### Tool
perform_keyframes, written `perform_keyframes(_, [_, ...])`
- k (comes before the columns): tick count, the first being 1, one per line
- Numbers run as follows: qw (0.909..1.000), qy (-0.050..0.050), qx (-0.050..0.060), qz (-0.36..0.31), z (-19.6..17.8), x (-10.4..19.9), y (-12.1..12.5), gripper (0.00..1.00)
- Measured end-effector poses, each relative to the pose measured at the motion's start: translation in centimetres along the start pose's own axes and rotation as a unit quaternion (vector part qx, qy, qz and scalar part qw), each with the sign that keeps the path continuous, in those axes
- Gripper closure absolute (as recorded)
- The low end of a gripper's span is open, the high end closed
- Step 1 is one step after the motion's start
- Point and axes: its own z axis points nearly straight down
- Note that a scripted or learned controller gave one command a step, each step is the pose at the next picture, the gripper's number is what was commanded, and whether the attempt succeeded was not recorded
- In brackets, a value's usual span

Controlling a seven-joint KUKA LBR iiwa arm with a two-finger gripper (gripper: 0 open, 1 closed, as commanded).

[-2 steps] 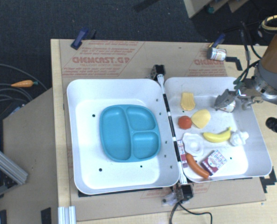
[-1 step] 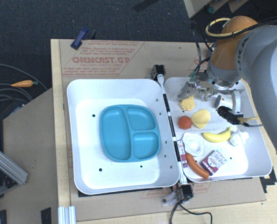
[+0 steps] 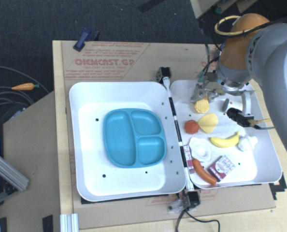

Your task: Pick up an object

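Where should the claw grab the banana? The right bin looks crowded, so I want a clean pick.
Grip the banana across its thick middle, coming straight down from above. It lies flat and curved, with bare bin floor along its upper side; its right tip sits close to a white object, so avoid that end.

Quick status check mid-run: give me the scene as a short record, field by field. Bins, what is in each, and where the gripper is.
left bin: holds a blue divided plate
right bin: holds toy food
items in right bin: two yellow lumps, tomato, banana, hot dog, small box
gripper: over the far end of the right bin, just above the upper yellow lump
grasp: not confirmed
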Motion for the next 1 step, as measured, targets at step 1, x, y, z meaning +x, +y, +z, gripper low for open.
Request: perform_keyframes(1, [1.0000, 0.001, 0.001, 0.000, -9.06, 5.63, -3.99, 1.00])
